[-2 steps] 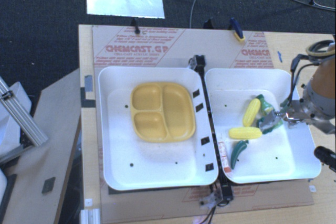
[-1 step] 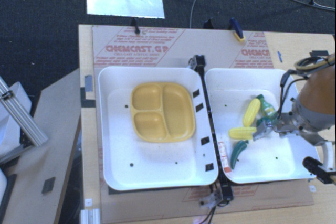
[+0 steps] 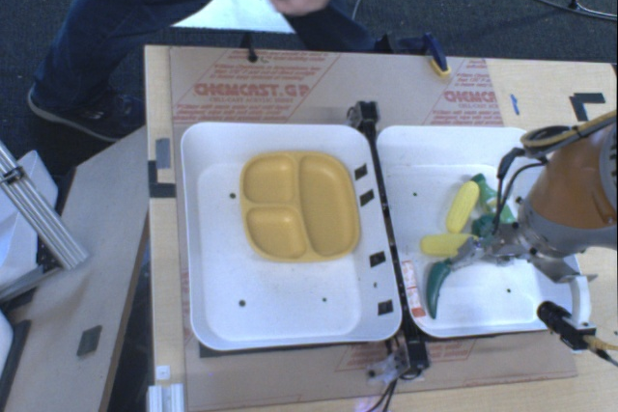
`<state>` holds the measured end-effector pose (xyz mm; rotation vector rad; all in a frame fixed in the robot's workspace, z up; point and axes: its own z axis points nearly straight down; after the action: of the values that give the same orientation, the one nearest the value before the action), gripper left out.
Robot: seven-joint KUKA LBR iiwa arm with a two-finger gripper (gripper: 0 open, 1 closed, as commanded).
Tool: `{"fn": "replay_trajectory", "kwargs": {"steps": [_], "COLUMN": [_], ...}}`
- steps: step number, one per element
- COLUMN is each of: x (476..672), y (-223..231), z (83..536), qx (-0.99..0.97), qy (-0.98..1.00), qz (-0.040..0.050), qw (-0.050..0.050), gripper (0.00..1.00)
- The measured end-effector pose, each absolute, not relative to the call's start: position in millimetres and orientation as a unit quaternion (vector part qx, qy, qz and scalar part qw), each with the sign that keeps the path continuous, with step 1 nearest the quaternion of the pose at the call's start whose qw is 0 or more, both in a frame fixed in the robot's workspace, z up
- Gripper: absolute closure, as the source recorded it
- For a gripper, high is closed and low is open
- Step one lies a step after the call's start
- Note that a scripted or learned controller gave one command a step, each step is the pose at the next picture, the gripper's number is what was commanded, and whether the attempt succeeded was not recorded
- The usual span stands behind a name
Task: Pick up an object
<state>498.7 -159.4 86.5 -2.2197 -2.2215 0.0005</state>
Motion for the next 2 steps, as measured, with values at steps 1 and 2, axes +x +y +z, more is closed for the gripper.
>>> {"fn": "replay_trajectory", "kwargs": {"steps": [1, 2], "x": [499.7, 491.2], "y": [-160, -163], "z": [100, 153], "qx": [-0.707, -0.707], "qy": [-0.707, -0.707], "qz": [-0.0005, -0.0012], "qw": [-0.001, -0.002], "gripper": [1.0, 1.0]}}
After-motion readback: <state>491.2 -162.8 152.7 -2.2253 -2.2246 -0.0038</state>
